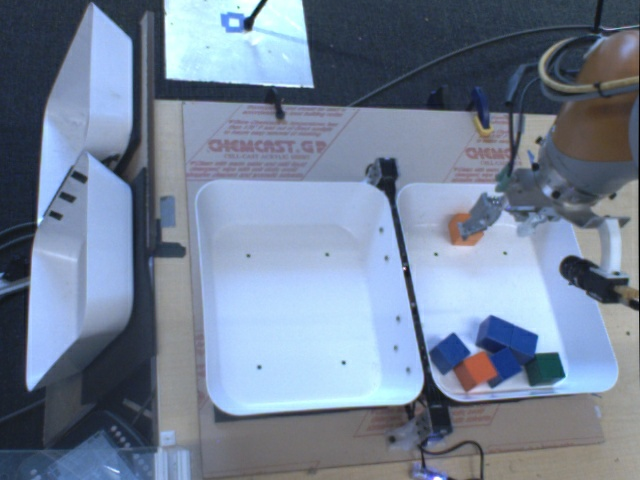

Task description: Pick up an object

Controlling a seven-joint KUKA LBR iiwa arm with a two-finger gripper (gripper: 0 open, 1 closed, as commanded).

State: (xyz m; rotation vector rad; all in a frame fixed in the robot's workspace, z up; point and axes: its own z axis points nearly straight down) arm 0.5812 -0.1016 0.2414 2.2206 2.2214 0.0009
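Far left: two spare white trays (85, 218) stand tilted off the bench edge, well apart from the work area. Behind the bench, a square metal plate (238, 26) lies on the dark floor.

Left bin (215, 268): white, shallow, rounded corners, floor bare apart from small dots. Full open room wall to wall. Its right wall touches the right bin's left wall along a dark seam, with a clamp (383, 171) at the far end of the seam and another (430, 423) at the near end.

Right bin (425, 258): middle of the floor is open. Orange block (464, 229) sits near the far wall, left of centre, clear of the left wall. Gripper (487, 211) is over it from the right; one grey finger (485, 213) touches or overlaps the block's top right edge. Can't tell if the claw is released or clenched, or whether the block is between the fingers.

Near-right corner cluster, packed tight: blue cube (449, 351), orange cube (477, 370), large blue block (506, 339), green cube (545, 369). Green one is just beside the near wall; little finger room between them.

Arm (600, 118) comes in over the far right rim; a black fitting (590, 276) overhangs the right wall.
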